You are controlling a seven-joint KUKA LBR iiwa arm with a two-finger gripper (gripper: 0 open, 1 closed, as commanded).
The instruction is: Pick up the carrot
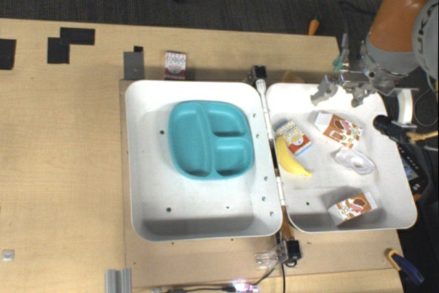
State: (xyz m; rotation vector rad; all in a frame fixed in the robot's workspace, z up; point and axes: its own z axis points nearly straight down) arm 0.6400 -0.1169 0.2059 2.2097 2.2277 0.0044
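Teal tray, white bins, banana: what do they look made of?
Teal tray: likely moulded plastic, matte, with one even colour and soft rounded dividers. White bins: probably thin formed plastic or coated metal, smooth with a faint sheen and rounded rims; I cannot tell which. Banana: uniform yellow with no spots, possibly a plastic toy, though it could be real.

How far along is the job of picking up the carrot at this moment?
Done: nothing yet. In hand: the gripper hovers over the far end of the right bin, its fingers open with nothing between them. Left: the whole grasp and lift. The bin holds a banana and some packets; a small orange thing beyond the bin may be the carrot, but I cannot tell.
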